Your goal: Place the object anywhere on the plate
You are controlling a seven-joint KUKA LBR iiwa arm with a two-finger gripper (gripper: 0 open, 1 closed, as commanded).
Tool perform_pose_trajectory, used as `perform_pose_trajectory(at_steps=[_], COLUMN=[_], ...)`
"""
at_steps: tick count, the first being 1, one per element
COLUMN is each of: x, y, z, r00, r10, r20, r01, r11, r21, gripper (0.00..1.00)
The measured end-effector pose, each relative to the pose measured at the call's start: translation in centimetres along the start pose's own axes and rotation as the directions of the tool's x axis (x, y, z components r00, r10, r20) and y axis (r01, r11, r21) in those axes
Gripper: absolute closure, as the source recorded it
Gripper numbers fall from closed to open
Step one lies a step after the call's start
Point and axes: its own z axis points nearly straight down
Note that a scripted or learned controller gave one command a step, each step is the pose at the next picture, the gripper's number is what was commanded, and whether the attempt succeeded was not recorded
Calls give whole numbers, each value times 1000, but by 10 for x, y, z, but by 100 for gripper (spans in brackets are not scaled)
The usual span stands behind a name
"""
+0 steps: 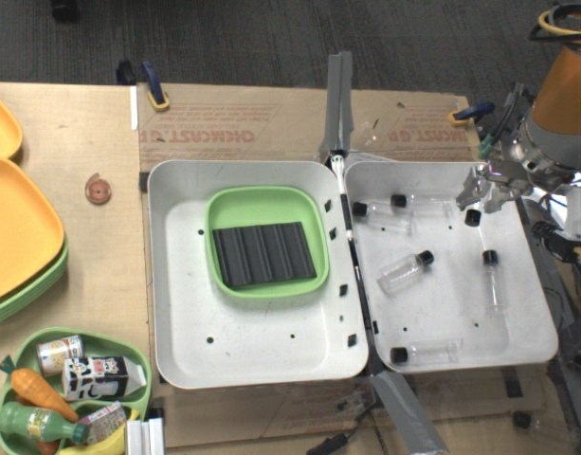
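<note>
My gripper [474, 204] sits over the right bin's [546, 335] far right corner, can't tell jaw state. Nearest vial [492, 275] lies just toward the camera, long axis near-far. Green plate [312, 207] is in the left bin [176, 282], well apart to the left

Even, bright overhead light filled the scene; the white bins [176, 349] glared slightly, shadows stayed soft, and focus was mildly soft throughout.
</note>
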Motion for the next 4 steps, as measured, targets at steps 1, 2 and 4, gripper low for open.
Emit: perform_pose_trajectory(at_steps=[1, 2, 4], x=[-7, 0, 44], y=[-48, -114, -132], z=[42, 25, 16], r00=[999, 982, 881], r10=[-51, -191, -473], r20=[-2, -2, -2], r01=[51, 191, 473], r11=[999, 982, 881], r21=[1, 0, -2], gripper=[100, 100, 100])
